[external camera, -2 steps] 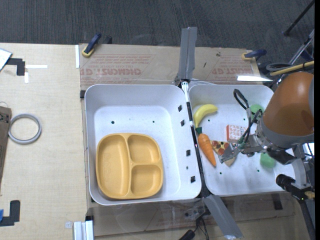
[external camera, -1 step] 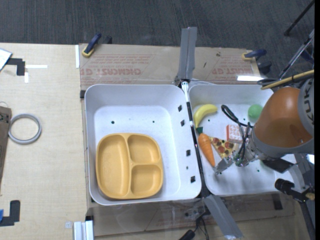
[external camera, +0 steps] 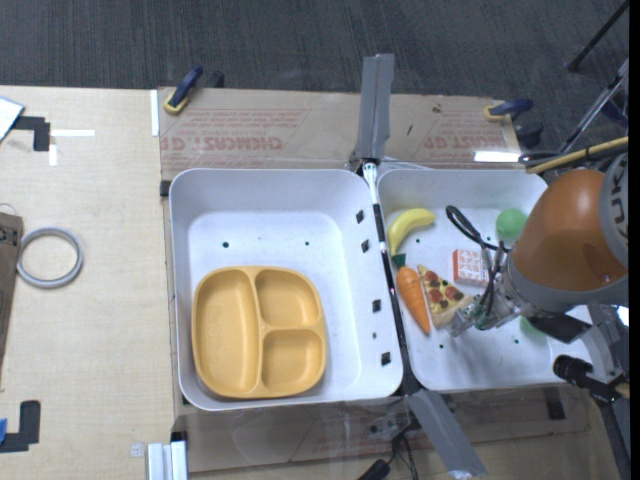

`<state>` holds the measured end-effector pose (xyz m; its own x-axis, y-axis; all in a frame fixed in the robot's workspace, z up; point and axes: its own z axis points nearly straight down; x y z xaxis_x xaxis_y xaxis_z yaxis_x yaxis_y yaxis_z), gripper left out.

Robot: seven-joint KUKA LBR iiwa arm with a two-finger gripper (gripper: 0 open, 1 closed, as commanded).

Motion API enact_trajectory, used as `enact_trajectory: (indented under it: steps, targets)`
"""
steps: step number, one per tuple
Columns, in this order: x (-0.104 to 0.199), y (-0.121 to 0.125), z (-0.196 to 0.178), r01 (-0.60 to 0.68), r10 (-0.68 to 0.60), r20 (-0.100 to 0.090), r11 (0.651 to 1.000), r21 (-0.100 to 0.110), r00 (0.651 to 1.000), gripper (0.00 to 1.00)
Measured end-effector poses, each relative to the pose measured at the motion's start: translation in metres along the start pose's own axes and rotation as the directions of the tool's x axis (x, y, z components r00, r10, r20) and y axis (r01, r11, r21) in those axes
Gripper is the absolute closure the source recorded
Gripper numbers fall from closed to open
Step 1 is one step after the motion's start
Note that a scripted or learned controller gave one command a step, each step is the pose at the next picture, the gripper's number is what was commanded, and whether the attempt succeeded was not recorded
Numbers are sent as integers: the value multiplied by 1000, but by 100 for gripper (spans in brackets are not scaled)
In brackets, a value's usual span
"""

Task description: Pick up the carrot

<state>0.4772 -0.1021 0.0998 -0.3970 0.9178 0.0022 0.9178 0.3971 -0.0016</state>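
The orange carrot [external camera: 412,299] lies in the right bin [external camera: 470,368], close to its left wall, with its green top toward the banana. The arm's orange band hangs over the bin's right half. Below it, my gripper [external camera: 468,320] is low over the bin floor. It sits just right of the pizza slice [external camera: 440,293] and about a hand's width right of the carrot. Nothing shows in its grasp. The arm hides part of the bin's right side.
A yellow banana [external camera: 408,226], a red and white box [external camera: 468,265], a green piece [external camera: 512,223] and a black looped item [external camera: 462,223] share the right bin. The left bin [external camera: 270,203] holds a yellow divided tray [external camera: 262,330]. A tape roll [external camera: 46,257] lies on the bench at the left.
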Motion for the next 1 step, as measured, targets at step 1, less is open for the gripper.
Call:
enact_trajectory:
  steps: [1]
  targets:
    - [0, 0, 9, 20, -20, 1, 1000, 0, 1000, 100]
